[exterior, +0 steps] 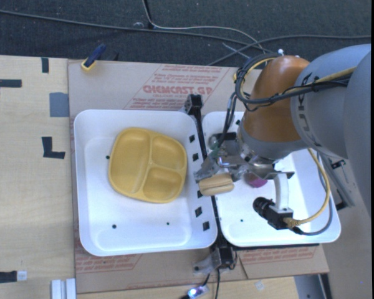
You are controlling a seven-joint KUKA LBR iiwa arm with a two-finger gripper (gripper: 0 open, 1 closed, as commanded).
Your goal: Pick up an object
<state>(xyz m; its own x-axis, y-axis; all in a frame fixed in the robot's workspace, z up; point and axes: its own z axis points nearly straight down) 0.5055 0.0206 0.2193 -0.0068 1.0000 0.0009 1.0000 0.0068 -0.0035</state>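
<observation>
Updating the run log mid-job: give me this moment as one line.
arm: over right bin | claw: at divider, tan block at its tip, grasp unconfirmed | left bin: yellow divided plate | right bin: pink object under wrist

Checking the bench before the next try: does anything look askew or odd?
The tan block sits across the divider between the two bins, beneath the gripper, not flat in either. The yellow plate lies flat in the left bin.
</observation>
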